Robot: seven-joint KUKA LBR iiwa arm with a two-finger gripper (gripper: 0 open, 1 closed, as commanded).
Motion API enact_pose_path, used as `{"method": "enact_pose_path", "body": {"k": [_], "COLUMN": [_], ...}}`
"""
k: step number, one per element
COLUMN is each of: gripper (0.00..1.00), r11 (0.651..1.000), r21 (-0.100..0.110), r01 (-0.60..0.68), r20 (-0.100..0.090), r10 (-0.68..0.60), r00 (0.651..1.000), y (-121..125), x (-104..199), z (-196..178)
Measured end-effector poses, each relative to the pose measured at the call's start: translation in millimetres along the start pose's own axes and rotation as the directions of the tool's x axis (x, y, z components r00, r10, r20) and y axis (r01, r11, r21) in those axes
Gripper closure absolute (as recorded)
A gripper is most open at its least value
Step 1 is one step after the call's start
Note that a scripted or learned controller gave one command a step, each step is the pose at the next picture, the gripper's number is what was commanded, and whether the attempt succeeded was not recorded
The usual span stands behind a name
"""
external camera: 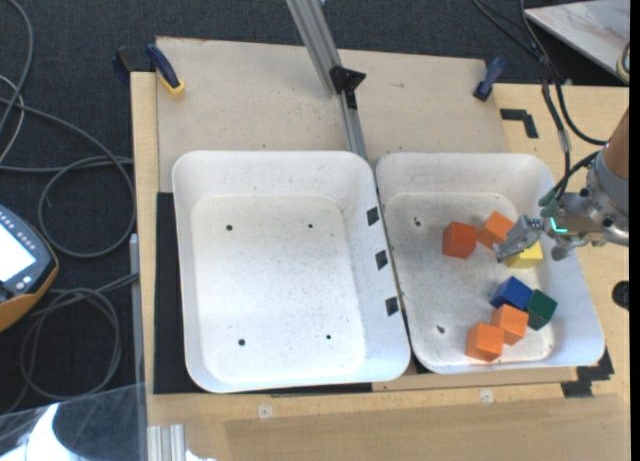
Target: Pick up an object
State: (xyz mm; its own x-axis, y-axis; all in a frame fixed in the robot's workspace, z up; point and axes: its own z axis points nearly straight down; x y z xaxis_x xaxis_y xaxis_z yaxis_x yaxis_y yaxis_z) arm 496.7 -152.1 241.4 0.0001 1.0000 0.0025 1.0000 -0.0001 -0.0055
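The right bin holds several small blocks. A red-orange cube lies near its middle, with an orange block just to its right. My gripper hangs low over the bin's right side, right above a yellow block that it partly hides and close beside the orange block. Nearer the front sit a blue block, a green block and two more orange blocks, all apart from the gripper.
The left bin lies beside the right one, their rims meeting along a ridge. A slanted metal pole rises from the bench's back. Cables run by the right bin's far corner.
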Motion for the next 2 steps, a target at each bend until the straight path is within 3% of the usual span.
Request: {"method": "enact_pose_path", "body": {"k": [1,2], "gripper": [0.0,0.0], "r11": [1.0,1.0], "r21": [-0.005,0.002], "r01": [0.001,-0.001], "r20": [0.002,0.0], "r10": [-0.001,0.001], "r00": [1.0,1.0], "y": [1,-5], "x": [0,-5], "z": [-2,58]}}
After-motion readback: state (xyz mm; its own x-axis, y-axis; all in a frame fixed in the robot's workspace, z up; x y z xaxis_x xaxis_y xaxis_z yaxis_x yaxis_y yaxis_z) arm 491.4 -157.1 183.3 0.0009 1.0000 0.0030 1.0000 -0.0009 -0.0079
